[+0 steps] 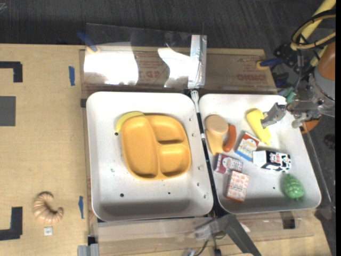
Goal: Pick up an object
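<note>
My gripper [285, 118] hangs over the right side of the right bin [311, 167], open, with nothing between its fingers. Its left finger [273, 114] is just right of a yellow banana [258, 125]. Lower in the same bin lie a tan cylinder [216, 132], an orange-red sausage [229, 137], a black-and-white carton [274, 160], a green lumpy toy [292, 187] and several small printed boxes [237, 185].
The left bin [101, 164] holds an orange divided tray [155, 145] with a yellow piece [126, 119] poking out at its upper left. A croissant-shaped toy [48, 207] lies on the bench at the lower left. A clear plastic sheet [144, 63] stands behind the bins.
</note>
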Available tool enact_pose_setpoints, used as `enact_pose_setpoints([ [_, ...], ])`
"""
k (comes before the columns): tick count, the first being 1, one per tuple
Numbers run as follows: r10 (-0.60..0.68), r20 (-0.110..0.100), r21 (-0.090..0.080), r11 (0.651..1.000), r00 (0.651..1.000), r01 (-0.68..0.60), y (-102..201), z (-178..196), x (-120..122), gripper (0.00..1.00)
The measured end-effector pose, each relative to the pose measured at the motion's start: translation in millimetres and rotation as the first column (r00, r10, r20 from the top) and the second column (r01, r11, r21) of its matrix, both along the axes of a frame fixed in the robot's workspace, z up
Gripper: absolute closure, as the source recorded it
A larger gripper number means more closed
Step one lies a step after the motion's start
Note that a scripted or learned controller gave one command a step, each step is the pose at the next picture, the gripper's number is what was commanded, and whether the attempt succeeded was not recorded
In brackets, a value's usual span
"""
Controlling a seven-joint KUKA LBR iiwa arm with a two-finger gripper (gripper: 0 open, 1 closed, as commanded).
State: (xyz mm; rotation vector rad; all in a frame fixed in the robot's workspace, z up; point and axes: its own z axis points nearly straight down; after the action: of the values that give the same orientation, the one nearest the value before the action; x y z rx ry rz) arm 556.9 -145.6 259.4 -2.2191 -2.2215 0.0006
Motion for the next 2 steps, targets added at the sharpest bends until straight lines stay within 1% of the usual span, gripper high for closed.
enact_pose_setpoints([
  [1,-0.023,-0.008,0.001,1.000,1.000,0.023,3.1,-93.4,12.5,0.00],
  [2,-0.101,0.008,-0.002,0.995,0.995,0.101,11.8,-171.6,41.7,0.00],
])
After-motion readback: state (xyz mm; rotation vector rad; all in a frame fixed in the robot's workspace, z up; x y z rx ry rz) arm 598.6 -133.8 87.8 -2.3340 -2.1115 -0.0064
